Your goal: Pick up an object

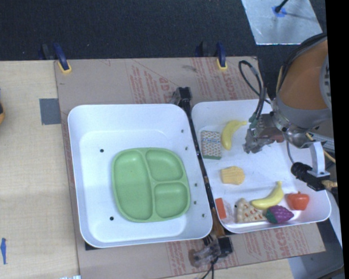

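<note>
Nearby, a banana (pixel 232 132) is seen lying in the right bin (pixel 323 215), just left of the gripper (pixel 256 141) and apart from it. Nothing is seen between the jaws; their spread cannot be told. A yellow piece (pixel 232 175) lies below. A green tray (pixel 149 183) is held by the left bin (pixel 81 172).

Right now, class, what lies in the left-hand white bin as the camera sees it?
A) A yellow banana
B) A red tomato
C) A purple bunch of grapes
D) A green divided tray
D: the green divided tray lies alone in the left bin, while the fruit pieces sit in the right bin.
</note>
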Robot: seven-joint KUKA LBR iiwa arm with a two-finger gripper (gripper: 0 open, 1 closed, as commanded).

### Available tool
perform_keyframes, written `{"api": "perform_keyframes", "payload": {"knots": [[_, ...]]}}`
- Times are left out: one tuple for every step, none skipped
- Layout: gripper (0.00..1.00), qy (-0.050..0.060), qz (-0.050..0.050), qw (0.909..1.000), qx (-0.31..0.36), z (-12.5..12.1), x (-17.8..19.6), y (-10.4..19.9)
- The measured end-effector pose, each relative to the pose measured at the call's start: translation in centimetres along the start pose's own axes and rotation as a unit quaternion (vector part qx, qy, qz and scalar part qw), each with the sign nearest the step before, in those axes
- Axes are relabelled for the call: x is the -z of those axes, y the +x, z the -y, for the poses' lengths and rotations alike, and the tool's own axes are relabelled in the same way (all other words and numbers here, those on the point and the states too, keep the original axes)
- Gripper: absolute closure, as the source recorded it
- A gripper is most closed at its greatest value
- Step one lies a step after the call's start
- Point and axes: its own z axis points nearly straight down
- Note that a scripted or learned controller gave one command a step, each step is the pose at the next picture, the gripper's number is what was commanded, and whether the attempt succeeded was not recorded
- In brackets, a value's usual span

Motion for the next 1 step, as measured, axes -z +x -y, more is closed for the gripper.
{"api": "perform_keyframes", "payload": {"knots": [[0.0, 0.001, 0.0, 1.0, 0.0, 0.04, -0.05, 0.01]]}}
